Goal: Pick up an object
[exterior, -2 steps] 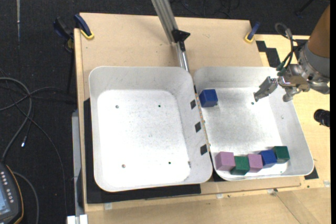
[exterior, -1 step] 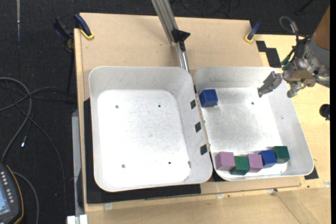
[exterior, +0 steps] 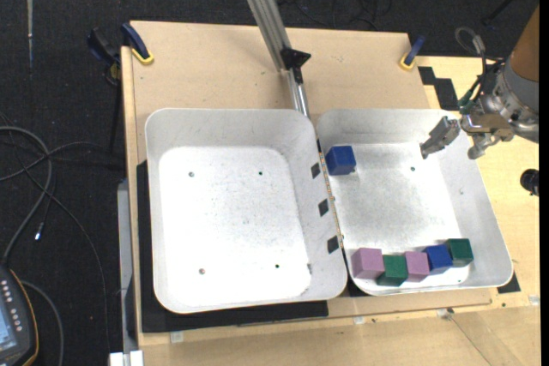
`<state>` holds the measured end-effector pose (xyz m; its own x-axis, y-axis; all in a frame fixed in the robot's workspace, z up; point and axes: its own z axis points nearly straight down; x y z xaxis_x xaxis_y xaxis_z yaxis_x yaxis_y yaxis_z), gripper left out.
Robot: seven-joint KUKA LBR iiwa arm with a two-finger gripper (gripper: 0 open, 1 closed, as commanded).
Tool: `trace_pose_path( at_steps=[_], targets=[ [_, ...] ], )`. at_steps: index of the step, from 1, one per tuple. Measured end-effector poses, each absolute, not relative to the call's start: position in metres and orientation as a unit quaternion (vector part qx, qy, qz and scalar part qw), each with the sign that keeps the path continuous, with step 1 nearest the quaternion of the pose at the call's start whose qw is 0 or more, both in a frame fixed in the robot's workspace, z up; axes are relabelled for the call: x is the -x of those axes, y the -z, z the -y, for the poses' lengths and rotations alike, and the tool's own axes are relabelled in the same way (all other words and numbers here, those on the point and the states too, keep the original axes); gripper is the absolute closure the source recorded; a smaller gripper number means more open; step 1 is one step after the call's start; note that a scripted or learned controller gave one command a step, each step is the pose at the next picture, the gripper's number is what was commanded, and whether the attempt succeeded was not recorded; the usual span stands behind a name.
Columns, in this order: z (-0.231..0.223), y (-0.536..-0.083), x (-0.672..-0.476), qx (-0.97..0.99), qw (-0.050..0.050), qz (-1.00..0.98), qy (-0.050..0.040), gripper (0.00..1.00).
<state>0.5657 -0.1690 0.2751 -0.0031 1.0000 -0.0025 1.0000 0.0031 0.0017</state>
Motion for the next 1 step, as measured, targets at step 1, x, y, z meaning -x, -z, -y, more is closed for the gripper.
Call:
trace_pose_path(
  at_steps=[1],
  targets=[
    [0.2030,-0.1221,-0.5210,-0.708,-0.004,-0.706,0.0026,0.00]
  ],
)
